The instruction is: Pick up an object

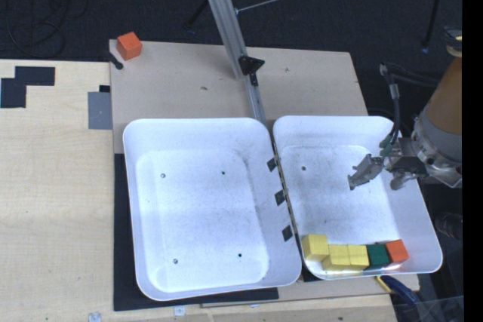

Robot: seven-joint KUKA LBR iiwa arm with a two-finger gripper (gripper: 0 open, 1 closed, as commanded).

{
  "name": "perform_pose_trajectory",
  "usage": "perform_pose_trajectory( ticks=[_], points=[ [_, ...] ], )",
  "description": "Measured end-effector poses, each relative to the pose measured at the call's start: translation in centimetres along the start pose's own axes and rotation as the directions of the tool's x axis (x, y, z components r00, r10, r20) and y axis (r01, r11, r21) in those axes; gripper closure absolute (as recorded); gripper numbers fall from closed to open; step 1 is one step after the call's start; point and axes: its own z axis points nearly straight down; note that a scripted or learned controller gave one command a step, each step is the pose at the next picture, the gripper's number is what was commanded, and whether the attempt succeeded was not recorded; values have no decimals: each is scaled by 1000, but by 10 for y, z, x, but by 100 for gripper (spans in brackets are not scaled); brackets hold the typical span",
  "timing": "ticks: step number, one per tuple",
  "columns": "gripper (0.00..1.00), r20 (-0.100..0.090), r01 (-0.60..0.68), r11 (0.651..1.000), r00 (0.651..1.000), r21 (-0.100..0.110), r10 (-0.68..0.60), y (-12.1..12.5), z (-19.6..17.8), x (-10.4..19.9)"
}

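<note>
hovering before the pick, nothing grasped yet

lying along the near edge of the right bin (407, 154) are the blocks: yellow blocks (332, 251), a green block (378, 255), an orange block (397, 250). farther back the tool (373, 171) is hanging over bare bin floor, fingers spread and holding nothing. the next move is calling for travelling nearward and descending onto one block. an orange cube (129, 45) is sitting on the far desk (302, 83).

One fixed camera — high above bench (302, 79), slanted down, both bins (204, 132) framed
</note>
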Motion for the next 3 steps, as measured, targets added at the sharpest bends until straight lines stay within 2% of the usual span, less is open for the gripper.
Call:
perform_pose_trajectory(
  ticks=[1,2,3],
  points=[
    [0,-2,11,1000,1000,8,-11,49,71,11],
    [0,6,7,1000,1000,-9,-7,95,-39,-81],
    [0,1,14,1000,1000,-2,-14,160,-32,-81]
  ],
)
